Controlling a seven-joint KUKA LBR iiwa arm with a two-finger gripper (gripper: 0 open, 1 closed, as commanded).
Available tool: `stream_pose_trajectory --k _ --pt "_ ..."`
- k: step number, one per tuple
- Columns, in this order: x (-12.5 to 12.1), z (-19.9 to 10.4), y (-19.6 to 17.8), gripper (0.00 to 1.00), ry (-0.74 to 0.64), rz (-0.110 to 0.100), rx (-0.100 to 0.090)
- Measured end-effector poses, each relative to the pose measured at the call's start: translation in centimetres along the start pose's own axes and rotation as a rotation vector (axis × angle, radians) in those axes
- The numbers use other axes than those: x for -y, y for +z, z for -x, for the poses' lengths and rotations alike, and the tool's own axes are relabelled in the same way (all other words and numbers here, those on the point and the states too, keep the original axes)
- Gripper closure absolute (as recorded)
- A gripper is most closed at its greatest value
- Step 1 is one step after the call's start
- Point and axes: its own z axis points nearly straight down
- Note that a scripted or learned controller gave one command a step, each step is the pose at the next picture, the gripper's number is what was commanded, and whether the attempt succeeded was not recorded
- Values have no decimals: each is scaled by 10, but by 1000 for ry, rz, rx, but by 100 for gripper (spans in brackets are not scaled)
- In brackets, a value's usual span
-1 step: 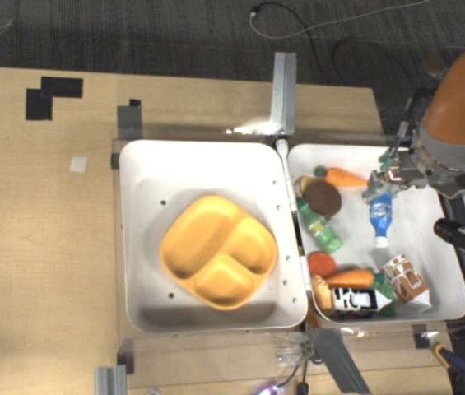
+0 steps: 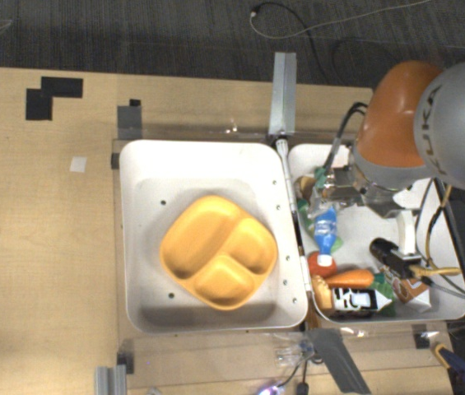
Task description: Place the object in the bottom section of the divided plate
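Far left: bare pale wooden surface [image 2: 43,245]. Next, a shallow white plastic bin [image 2: 146,171] holding a yellow three-part divided plate [image 2: 184,249], every section empty, with the near section [image 2: 224,282] as the target.

Right of it, a second white bin [image 2: 450,303], crowded along its left side: clear blue plastic bottle [image 2: 324,227], orange carrot-shaped toy [image 2: 349,277], black-and-white box [image 2: 354,299] toward the near corner. Task object judged to be one of these, none picked out yet.

Over the far part of that bin, just beyond the bottle, the hand [image 2: 335,189] of the grey-and-orange arm [image 2: 430,122]. Cannot tell how far open; nothing seen in its hold.

Step in hand: the pick. Next move: lowering onto one item, gripping, lifting, then carrying it left over the bin walls to the near section.
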Motion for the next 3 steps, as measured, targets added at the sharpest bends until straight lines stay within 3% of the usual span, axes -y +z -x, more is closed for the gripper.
stream_pose_trajectory --k 1,2,3 --pt "0 0 0 0 0 0 0" --pt "-2 -1 -11 100 -5 5 0" --pt "-39 -68 0 100 130 0 0"
